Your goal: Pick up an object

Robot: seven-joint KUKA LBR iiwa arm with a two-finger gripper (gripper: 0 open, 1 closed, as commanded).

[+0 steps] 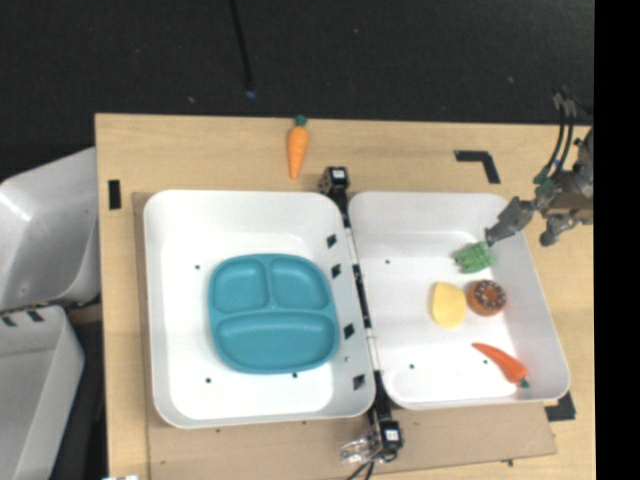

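The right bin (420,268) holds a green leafy toy (473,258), a yellow piece (449,305), a brown doughnut (487,297) and a red-orange pepper (502,362). My gripper (522,234) hangs at the bin's upper right edge, open, with nothing between its fingers. Its left fingertip (495,234) sits just above and to the right of the green toy. I cannot tell whether it touches the toy.
A blue divided plate (272,312) lies in the left bin (170,268). An orange carrot (297,146) rests on the wooden bench behind the bins. Small black clips run along the seam between the bins.
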